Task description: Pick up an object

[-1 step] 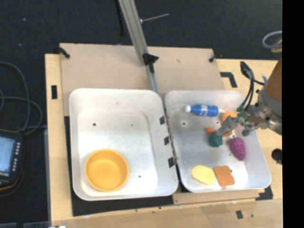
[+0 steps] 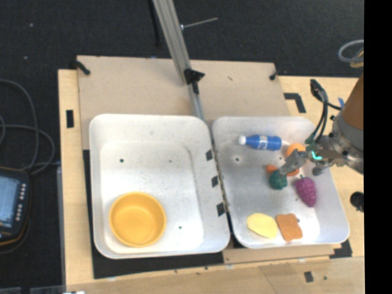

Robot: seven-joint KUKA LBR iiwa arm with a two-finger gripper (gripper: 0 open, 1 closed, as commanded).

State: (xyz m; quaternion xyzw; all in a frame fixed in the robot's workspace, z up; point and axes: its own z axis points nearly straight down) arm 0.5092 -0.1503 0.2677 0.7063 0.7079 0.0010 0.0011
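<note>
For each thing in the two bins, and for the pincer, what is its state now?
yellow bowl: upright, in left bin.
blue bottle: lying on its side, right bin.
green object: right under the pincer.
purple grapes: lying loose.
yellow piece: lying flat.
orange piece: lying flat beside it.

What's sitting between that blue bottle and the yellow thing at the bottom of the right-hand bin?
Bare white bin floor, in the camera view. The bottle and yellow piece have nothing between them; the green object sits off to the right.

My gripper (image 2: 304,164) is hemmed in: bottle (image 2: 261,142) at 10 o'clock, purple fruit (image 2: 307,190) at 6. Left bin (image 2: 153,133) mostly open; yellow bowl (image 2: 138,218) at its 7 o'clock.
</note>
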